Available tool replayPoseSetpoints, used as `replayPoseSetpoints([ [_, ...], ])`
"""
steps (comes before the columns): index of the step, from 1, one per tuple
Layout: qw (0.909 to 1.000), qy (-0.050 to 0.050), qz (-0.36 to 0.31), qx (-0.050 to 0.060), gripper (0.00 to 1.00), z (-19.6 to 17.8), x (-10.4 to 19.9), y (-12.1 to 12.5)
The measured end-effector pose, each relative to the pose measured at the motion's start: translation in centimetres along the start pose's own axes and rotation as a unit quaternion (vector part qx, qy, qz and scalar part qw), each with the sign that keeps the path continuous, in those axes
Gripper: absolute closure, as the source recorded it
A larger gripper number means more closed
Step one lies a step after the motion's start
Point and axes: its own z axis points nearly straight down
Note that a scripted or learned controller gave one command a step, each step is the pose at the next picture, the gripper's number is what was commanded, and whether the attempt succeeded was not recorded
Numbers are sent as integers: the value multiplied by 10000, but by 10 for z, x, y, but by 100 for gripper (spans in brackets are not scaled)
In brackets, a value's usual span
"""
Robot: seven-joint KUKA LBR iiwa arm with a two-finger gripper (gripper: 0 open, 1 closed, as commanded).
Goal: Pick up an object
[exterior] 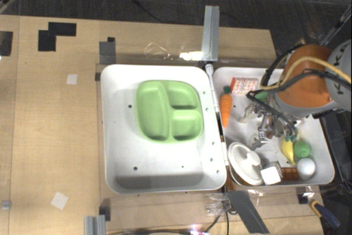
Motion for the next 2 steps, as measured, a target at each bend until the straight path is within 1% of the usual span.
replayPoseSetpoints([
  [1,9996,8,286,-3,0,1,-31,25],
  [2,9940,-5,1094,-1,0,-1,24,11],
])
